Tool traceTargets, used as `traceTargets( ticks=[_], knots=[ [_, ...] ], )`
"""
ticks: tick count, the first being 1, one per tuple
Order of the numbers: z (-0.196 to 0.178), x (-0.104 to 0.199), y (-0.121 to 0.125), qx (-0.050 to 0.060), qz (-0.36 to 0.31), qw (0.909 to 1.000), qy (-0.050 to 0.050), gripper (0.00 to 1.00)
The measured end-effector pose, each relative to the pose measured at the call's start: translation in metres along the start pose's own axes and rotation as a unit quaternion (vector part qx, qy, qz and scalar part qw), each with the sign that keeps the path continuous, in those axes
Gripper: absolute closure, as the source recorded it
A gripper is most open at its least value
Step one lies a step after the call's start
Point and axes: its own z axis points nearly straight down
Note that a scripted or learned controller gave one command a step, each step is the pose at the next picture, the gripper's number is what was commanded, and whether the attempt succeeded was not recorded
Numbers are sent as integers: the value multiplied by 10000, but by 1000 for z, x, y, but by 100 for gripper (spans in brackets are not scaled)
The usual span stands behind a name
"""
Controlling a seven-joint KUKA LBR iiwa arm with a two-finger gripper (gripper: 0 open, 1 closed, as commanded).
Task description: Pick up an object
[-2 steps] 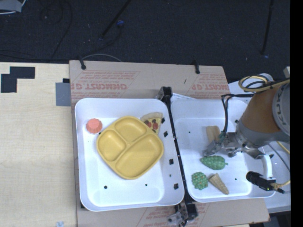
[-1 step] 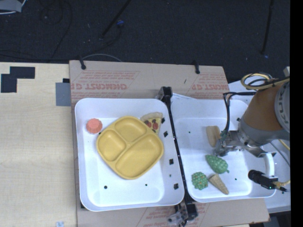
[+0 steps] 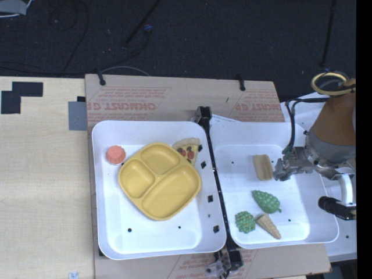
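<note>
2 white bins on a cardboard-topped bench, arm reaching in over the right one

The left bin (image 3: 110, 225) holds the biggest item, a yellow 3-compartment tray (image 3: 160, 181) lying tilted near its middle, with a pizza-slice toy (image 3: 188, 149) touching the tray's upper right edge and a small orange-pink round toy (image 3: 115, 154) just beside its upper left; the right bin (image 3: 314, 228) holds a tan block (image 3: 263, 167) in its upper middle, a green leafy piece (image 3: 266, 201) below that, and at the bottom a green bumpy piece (image 3: 244, 221) beside a tan cone (image 3: 269, 226); the grey and orange arm (image 3: 336, 127) enters from the right, its gripper (image 3: 283, 170) low just beside the tan block's right edge, whether spread or closed cannot be told
</note>
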Motion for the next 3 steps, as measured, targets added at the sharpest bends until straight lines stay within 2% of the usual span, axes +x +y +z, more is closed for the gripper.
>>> traceTargets(
  ticks=[2,3],
  knots=[
    [-95,-9,9,-7,-8,10000,-2,100],
    [-85,40,6,26,-19,10000,16,100]
  ],
)
